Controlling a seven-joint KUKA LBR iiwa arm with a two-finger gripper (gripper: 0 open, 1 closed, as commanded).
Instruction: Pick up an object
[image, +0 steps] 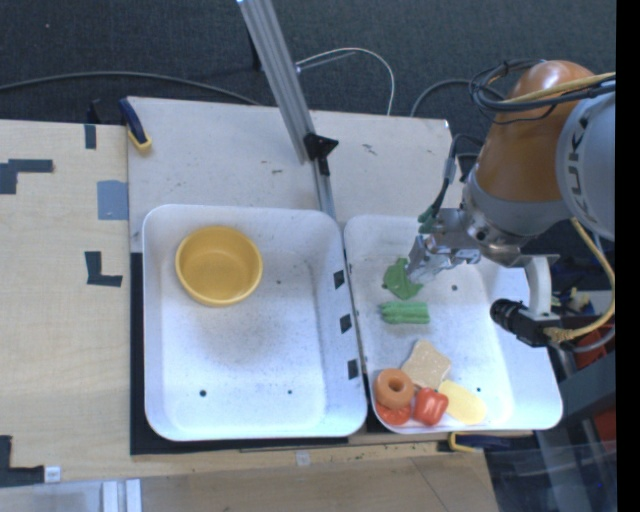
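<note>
Yellow bowl (219, 264) sits in the left bin (240, 400), toward its upper left. In the right bin (520, 400), a green piece (402, 281) lies under the gripper (428, 256), touching or nearly touching its tips; whether the fingers are apart or clamped on it I cannot tell. Just below lies a second green piece (405, 313). At the near edge cluster a donut (394, 387), a red pepper (431, 405), a tan slice (428, 364) and a yellow piece (463, 402).

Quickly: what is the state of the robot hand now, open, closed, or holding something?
Hand: down in the right bin, at the green leafy piece; open or closed cannot be told, and no grasp is visible.
</note>
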